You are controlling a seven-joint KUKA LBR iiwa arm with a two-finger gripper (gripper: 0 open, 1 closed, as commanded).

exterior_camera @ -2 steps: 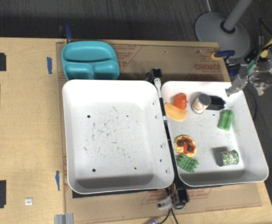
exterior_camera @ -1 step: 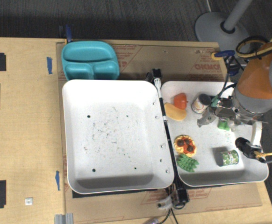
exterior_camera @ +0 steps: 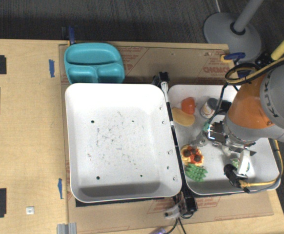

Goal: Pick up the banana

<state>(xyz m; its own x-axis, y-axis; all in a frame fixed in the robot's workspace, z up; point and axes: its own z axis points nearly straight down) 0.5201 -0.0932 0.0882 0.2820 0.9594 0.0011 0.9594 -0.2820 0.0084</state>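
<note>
While the gripper [exterior_camera: 215, 130] hangs low over the right bin [exterior_camera: 271, 156], I cannot tell how it is set. Just beside it, toward the left bin [exterior_camera: 117, 140], lies the smooth, pale yellow banana [exterior_camera: 182, 116].

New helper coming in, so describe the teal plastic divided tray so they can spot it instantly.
Start at the large left-hand shallow white bin. Just beyond its far left corner, on the brown cardboard sheet, lies the teal plastic divided tray. Its rounded corners, compartments and bright teal colour set it apart from both white bins.
</note>
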